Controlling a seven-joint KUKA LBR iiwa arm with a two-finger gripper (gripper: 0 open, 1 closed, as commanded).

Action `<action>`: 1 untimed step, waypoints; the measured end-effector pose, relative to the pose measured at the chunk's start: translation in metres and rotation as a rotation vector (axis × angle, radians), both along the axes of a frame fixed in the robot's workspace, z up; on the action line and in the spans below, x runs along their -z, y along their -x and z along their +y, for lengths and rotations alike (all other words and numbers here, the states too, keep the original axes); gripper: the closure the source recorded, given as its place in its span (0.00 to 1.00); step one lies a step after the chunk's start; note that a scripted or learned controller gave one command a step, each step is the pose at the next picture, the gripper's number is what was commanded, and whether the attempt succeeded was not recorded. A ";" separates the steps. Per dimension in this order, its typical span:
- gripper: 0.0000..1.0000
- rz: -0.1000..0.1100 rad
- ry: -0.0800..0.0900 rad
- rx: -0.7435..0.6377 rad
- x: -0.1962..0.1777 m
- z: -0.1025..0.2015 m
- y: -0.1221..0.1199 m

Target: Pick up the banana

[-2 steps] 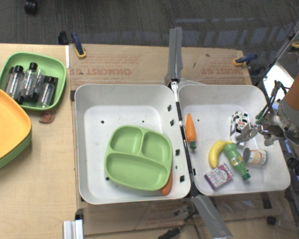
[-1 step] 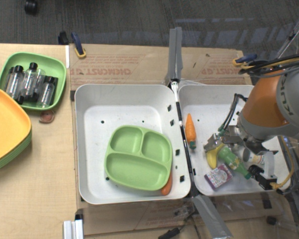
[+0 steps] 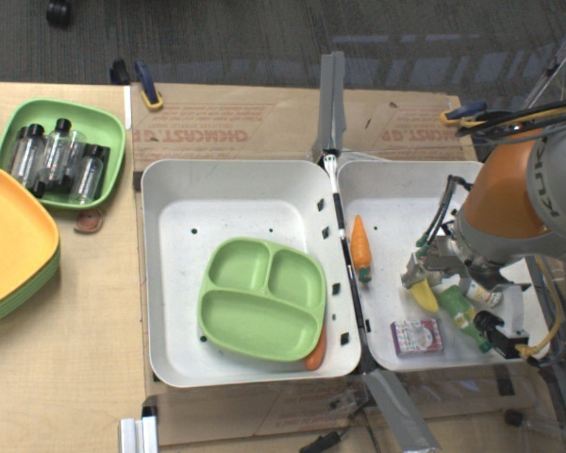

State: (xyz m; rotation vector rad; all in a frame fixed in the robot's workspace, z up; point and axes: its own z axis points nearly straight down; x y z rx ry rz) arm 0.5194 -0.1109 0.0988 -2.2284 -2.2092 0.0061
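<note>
The grey arm (image 3: 538,192) with its orange band reaches in from the right and bends down over the right bin (image 3: 387,196), its wrist low above the bin floor. The gripper (image 3: 424,276) sits at the arm's lower left end, pointing down and toward the bin's middle, right over the banana (image 3: 424,296). Whether its fingers are apart or together cannot be told from this angle, as the metal head and cables crowd the spot.

The banana, a short yellow piece, lies on the floor of the right bin, just below the gripper tip and touching or nearly touching it; nothing shows it lifted or clamped. Just right of the banana lies a green item (image 3: 456,302), partly under the arm's wrist. Below the banana, near the bin's front wall, rests a small pink packet (image 3: 416,336). Left of the banana, beside the divider between the bins, a carrot (image 3: 359,243) lies lengthwise.

Further left of the banana, in the left bin (image 3: 170,281), a green divided plate (image 3: 262,298) sits tilted, with an orange item (image 3: 315,355) peeking from under its lower right edge. Well left of the bins, a green tray (image 3: 108,130) holds small bottles (image 3: 57,159) beside stacked yellow plates (image 3: 14,243).
</note>
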 end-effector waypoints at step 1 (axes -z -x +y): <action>1.00 -0.002 0.002 0.033 -0.092 0.035 -0.033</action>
